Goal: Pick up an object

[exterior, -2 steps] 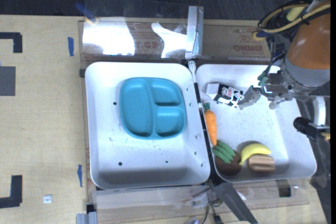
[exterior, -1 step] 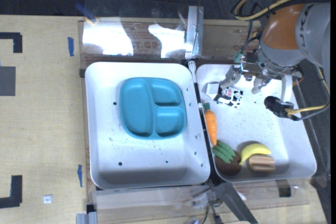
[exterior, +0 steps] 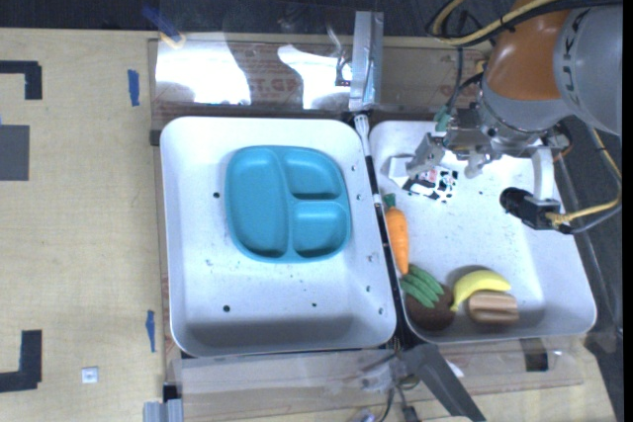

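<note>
- While the end effector (exterior: 448, 153) hangs over the right bin's (exterior: 514, 242) far end, fingers spread, nothing sits between them
- Candidates lie apart from it: carrot (exterior: 397, 238) by the left wall; banana (exterior: 479, 286) at the near end
- Judgement: pick not started; descent, closing, lift remain

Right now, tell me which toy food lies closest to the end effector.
The orange carrot, against the right bin's left wall; the others cluster farther toward the near edge.

Prob. a robotics lab: taped wooden bench (exterior: 79, 242), two white bins (exterior: 188, 311), cabling.
</note>
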